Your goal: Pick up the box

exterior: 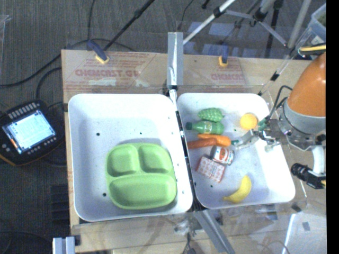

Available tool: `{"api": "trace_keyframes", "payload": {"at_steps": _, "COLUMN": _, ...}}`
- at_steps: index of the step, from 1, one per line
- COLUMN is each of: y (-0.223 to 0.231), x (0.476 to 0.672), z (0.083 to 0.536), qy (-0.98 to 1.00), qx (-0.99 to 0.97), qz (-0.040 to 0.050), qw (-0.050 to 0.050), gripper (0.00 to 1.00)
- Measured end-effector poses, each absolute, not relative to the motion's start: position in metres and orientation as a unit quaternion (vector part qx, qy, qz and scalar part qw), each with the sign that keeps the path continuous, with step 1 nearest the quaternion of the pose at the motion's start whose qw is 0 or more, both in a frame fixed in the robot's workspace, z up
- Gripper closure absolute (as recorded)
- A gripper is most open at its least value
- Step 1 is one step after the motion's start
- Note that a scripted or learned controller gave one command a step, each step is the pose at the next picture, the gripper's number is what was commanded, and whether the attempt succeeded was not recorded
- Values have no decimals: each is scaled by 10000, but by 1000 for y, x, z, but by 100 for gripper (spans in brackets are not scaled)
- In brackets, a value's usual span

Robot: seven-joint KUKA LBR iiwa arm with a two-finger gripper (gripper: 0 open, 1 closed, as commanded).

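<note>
— Nearest you, what lies in the right bin (275, 192)?

— Banana (239, 190) at the near edge. Just beyond it, to the left, you have the box (211, 169), lying flat, with a can (222, 154) touching its far side.

— And the hand?

— Your hand (248, 139) reaches in from the right, above the bin floor, right of the carrot (210, 141). You cannot tell its fingers' spread. It holds nothing visible.

— Left bin (85, 142)?

— Green tray (141, 175).
</note>
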State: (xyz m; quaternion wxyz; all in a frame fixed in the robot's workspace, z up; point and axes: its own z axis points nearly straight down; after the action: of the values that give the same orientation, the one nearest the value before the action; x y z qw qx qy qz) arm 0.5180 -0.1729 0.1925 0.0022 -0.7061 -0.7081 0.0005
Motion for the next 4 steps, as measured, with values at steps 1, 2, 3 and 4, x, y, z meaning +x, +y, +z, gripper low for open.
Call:
{"api": "trace_keyframes", "payload": {"at_steps": 1, "y": -152, "x": 536, "z": 112, "qy": -7289, "qx": -6846, "qz": 1, "qw": 14, "gripper": 0}}
{"api": "trace_keyframes", "payload": {"at_steps": 2, "y": -181, "x": 611, "z": 127, "qy": -7429, "qx": -6694, "qz": 4, "qw": -1, "gripper": 0}}
{"api": "trace_keyframes", "payload": {"at_steps": 3, "y": -144, "x": 663, "z": 110, "qy": -7062, "qx": -7079, "qz": 121, "qw": 97, "gripper": 0}}
{"api": "trace_keyframes", "payload": {"at_steps": 4, "y": -121, "x": 670, "z": 105, "qy": -8149, "qx": -5794, "qz": 78, "qw": -85, "gripper": 0}}
